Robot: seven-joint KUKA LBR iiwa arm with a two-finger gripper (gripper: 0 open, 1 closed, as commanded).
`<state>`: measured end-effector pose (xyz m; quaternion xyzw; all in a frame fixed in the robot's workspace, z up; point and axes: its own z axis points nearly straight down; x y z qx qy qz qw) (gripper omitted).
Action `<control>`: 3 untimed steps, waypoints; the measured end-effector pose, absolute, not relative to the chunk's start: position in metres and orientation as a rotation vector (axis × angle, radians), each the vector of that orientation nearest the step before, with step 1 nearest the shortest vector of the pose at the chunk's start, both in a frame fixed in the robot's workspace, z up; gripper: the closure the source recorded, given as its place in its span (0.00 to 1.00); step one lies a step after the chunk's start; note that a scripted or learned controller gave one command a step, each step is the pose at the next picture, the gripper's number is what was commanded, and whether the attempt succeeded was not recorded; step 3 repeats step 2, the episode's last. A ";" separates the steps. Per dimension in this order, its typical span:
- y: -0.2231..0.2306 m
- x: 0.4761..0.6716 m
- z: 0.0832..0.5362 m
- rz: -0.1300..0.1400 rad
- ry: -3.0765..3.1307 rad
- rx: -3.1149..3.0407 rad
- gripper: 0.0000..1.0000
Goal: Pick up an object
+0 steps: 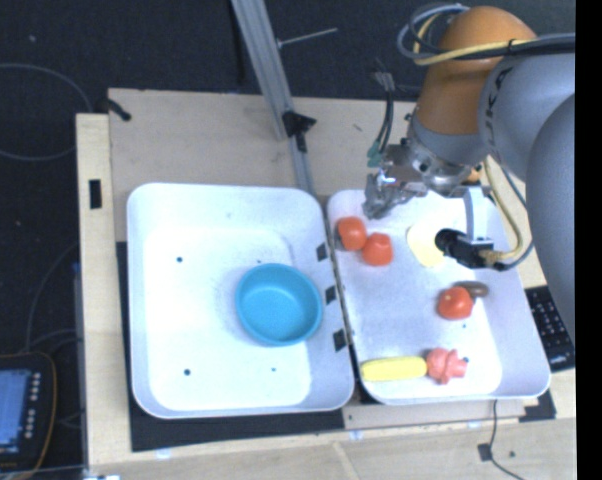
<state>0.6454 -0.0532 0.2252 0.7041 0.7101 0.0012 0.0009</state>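
Observation:
My gripper (378, 205) hangs over the far left corner of the right bin (406, 313), just above and right of an orange-red ball (351, 233). A second orange-red piece (377, 249) lies beside that ball. Nothing shows between the fingers. Further right lie a pale yellow disc (423, 245) and a red tomato-like fruit with a brown stem (456, 302). At the bin's near edge rest a yellow banana-shaped piece (392, 369) and a pink toy (445, 364). The left bin (181, 228) holds a blue bowl (276, 303).
A grey metal post (266, 68) slants up from between the bins at the back. The two bins touch along a row of black clips (331, 293). A small screen (11, 408) sits off the bench at lower left.

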 end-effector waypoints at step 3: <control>0.069 0.666 0.236 0.002 2.233 2.211 1.00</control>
